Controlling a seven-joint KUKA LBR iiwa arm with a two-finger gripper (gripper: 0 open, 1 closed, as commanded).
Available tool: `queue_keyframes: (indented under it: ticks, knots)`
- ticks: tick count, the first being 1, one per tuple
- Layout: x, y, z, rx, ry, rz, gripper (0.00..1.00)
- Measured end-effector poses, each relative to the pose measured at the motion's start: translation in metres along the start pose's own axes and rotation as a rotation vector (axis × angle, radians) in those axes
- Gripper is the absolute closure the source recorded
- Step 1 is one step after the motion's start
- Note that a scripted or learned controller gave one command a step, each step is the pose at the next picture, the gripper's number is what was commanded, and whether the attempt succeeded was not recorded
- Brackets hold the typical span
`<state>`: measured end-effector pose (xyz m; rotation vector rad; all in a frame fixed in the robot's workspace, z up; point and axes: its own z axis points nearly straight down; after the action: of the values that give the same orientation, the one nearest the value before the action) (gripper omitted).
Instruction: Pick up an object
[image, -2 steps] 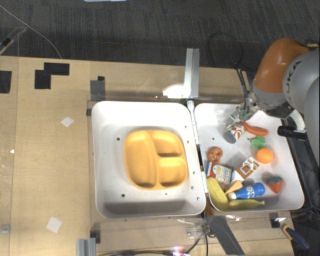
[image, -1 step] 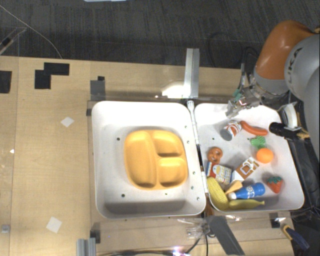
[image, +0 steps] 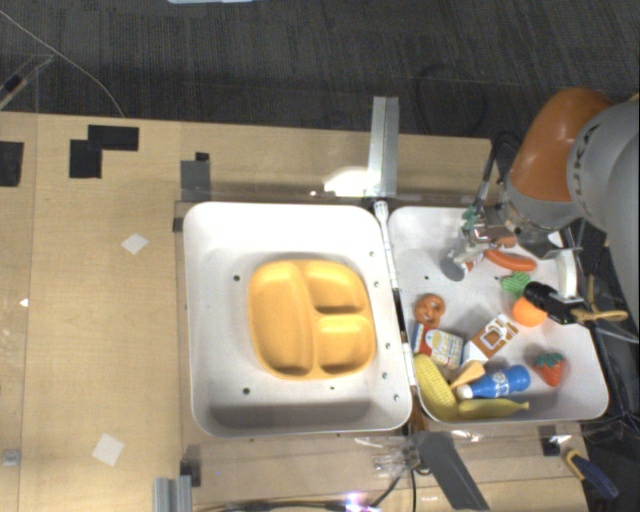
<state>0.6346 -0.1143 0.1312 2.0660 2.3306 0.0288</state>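
Yellow banana (image: 492, 407) lies along the right bin's (image: 590, 400) front edge; the fingers (image: 478, 238), grip state indiscernible, hover near its rear edge beside a carrot (image: 510, 259).

The arm (image: 600, 150) is bulky and rounded, its shell a smooth pale grey with a soft sheen. Above the wrist sits a broad orange band (image: 550, 140), domed and glossy, darker toward its lower edge. Below the band the wrist narrows into a grey collar, and from there a small metal gripper (image: 478, 232) of silver and dark parts projects, with bright glints on its edges. Thin dark cables (image: 492, 170) run up beside the band, just above the jaws.
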Motion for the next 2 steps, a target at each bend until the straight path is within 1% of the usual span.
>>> queue_keyframes:
  ticks: [1, 2]
  knots:
    - [0.002, -0.007, 0.012, 0.024, 0.006, 0.001, 0.0]
    - [0.009, 0.027, 0.045, 0.027, 0.0, 0.544, 0.0]
